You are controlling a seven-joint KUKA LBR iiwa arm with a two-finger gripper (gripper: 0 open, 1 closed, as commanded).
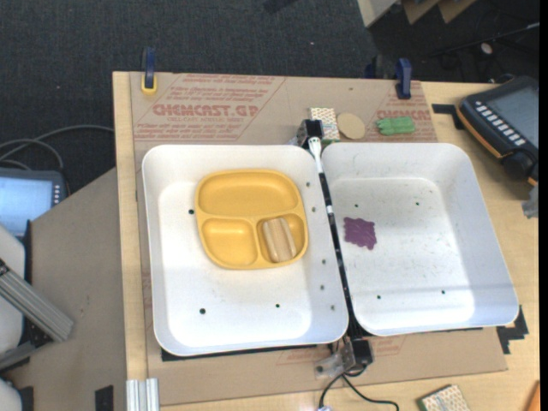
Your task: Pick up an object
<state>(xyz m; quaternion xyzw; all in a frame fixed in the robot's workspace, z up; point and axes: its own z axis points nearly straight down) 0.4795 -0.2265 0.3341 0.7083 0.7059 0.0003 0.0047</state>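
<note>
Brown board printed with red lettering covers the pale surface, and two shallow white bins sit on it side by side, their inner rims touching along a dark strip. Whether the claw is spread or pressed together cannot be told, so places are given by the side the arm reaches from.

Nearest the camera, a small dark connector with a cable lies at the front edge of the board, just below where the two bins meet.

The left bin, on the side away from the arm's reach, holds a yellow divided plate in its far half. A tan block lies in the plate's near right compartment, its long side running near to far. The plate's other two compartments show only yellow.

The right bin, on the arm's side, holds a small purple piece lying flat, close to the bin's left wall and well apart from the plate.

Beyond the bins, a small patterned tag, a round tan disc and a green piece lie in a row on the board. Two blue clamps grip its far edge. A dark handheld console rests at the far right, and dark carpet lies behind.
</note>
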